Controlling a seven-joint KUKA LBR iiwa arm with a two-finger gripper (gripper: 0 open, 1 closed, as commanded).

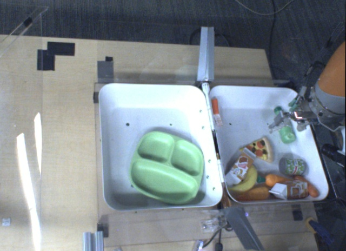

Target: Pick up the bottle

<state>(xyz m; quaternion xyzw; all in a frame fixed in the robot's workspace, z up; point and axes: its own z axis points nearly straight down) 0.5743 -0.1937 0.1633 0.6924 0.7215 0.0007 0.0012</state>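
Bottle (287,134) is lying at two o'clock in the right bin (238,104), small, green, likely light and slick. Gripper (282,119) is hovering touching-close; you can't tell its opening or hold. Try gripping mid-body.

Left white bin (111,136) holds a green divided tray (167,166), upside down or not, cannot tell. Right white bin (238,101) has an orange marker (215,111) along its left wall, banana (246,179), carrot (281,180), round green-lidded can (292,165), colourful small packets (258,148). Cable (270,1) on dark floor.
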